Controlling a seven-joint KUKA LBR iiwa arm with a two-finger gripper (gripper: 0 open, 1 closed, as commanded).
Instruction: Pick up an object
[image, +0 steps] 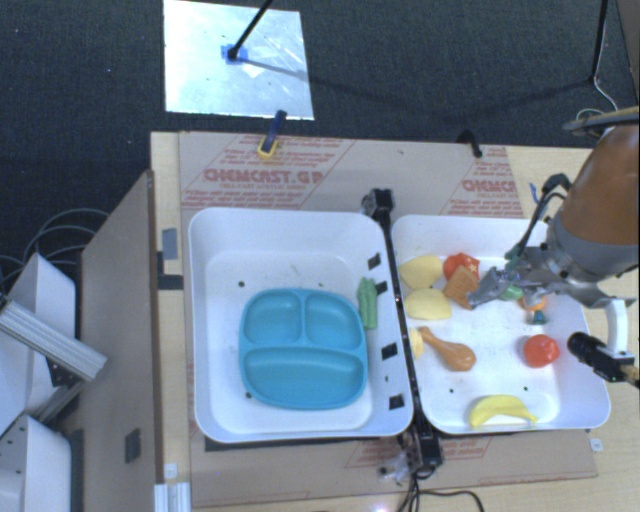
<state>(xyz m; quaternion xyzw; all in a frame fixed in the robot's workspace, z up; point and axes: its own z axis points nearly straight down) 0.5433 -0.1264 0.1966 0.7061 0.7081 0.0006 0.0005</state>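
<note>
- Arm (600, 200) enters from the right of the camera view and hangs over the right bin (590, 400); orange band visible above the wrist.
- Tool (492, 290) sits low over the upper middle of the right bin, grey fingers pointing left toward the cluster of toy food.
- Tool tip lies just beside the orange-brown block (461, 286), apparently touching its right edge; contact cannot be confirmed at this resolution.
- Tool opening: cannot tell. The fingers merge into one grey shape, and nothing is visibly seated between them.
- Small green piece (512, 293) shows right against the tool body; a small orange and blue piece (537, 305) lies just to its right, under the wrist.
- Right bin contents, other: red tomato-like piece (459, 264) touching the top of the orange-brown block; two pale yellow pieces, upper (421, 270) and lower (427, 304), to the left of the block; drumstick (447, 349) near the bin's middle; red ball (541, 350) to the right, well apart from the tool; banana (502, 409) by the front wall.
- Left bin (215, 240) holds a blue divided tray (302, 348) lying flat, and a green piece (368, 302) just beside the tray's right edge, near the divider between the bins.
- Both bins rest side by side on the desk (120, 300), over a sheet of printed cardboard (300, 165).
</note>
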